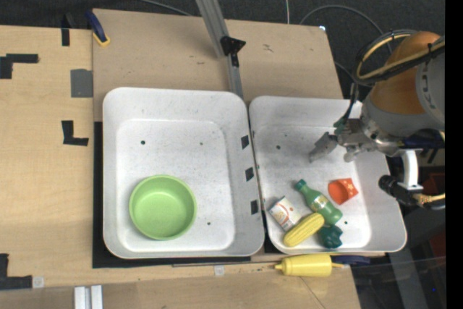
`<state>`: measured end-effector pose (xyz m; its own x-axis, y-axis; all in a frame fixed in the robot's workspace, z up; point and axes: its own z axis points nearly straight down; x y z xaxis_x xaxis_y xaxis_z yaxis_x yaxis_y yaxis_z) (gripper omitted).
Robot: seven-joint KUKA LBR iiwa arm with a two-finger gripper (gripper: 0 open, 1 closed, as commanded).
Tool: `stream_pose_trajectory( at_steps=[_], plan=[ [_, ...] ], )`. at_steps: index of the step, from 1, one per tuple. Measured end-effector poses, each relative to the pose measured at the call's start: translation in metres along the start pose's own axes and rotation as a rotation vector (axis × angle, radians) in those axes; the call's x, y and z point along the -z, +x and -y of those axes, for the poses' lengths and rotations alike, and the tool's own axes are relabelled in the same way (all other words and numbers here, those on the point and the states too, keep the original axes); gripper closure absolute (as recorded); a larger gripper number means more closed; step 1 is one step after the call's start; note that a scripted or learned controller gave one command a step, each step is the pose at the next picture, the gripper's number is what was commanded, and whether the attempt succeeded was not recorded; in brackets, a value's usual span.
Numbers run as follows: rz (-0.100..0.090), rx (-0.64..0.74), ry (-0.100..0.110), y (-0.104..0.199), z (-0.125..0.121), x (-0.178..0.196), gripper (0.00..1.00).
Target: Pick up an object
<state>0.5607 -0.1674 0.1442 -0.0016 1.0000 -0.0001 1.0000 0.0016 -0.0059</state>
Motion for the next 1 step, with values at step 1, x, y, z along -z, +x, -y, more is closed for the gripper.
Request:
stream_pose_trajectory(
  at_steps=[1],
  plan=[
    [-0.001, 0.000, 0.001, 0.0009, 0.0015, -0.0541, 0.00]
  ],
)
